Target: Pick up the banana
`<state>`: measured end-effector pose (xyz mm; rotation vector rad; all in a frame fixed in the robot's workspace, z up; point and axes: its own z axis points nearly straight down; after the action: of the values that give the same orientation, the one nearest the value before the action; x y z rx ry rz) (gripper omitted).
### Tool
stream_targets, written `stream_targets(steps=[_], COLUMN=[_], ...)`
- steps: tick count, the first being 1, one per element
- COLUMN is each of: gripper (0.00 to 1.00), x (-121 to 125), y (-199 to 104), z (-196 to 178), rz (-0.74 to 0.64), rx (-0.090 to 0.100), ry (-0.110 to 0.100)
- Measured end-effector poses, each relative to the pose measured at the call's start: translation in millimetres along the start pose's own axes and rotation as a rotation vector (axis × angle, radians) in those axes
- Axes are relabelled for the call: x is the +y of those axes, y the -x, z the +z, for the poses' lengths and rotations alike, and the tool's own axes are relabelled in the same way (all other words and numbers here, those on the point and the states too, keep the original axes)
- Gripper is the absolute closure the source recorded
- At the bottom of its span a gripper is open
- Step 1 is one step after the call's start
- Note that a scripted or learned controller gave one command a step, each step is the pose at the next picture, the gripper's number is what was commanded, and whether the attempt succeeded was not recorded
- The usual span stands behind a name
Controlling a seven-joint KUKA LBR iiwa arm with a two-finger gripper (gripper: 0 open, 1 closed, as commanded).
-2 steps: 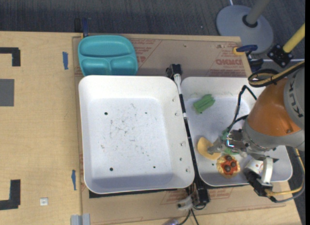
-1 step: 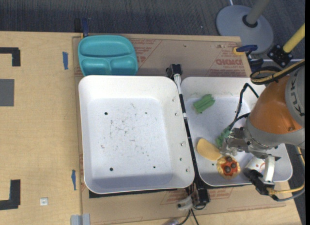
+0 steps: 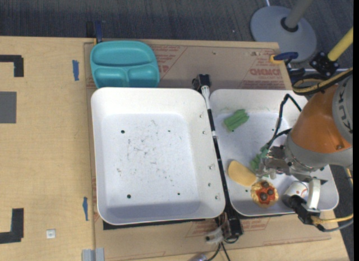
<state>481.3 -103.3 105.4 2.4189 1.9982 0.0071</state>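
A pale yellow banana point(image 3: 242, 173) lies flat, stubby, slightly curved.

Red print along the far edge of the cardboard sheet point(image 3: 224, 63) under the bins, upside down from this angle. One block of letters near the far right corner of that sheet point(image 3: 259, 72), large and bold yet too blurred to spell out. Finer red lines of print beside the teal tray point(image 3: 124, 63), too small to read. No legible words, numbers or brand marks on the white bins point(image 3: 150, 100), on the teal tray, or on the bench point(image 3: 45, 142). No readable marking on the arm point(image 3: 322, 128).
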Motion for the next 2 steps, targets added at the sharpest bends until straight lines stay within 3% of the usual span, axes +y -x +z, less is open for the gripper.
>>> stream_targets(steps=[1, 2], gripper=[0.00, 1.00], x=[-0.1, 0.6], y=[0.0, -0.2], z=[0.1, -9.7], rz=[0.000, 0.000], rx=[0.000, 0.000], ry=[0.000, 0.002])
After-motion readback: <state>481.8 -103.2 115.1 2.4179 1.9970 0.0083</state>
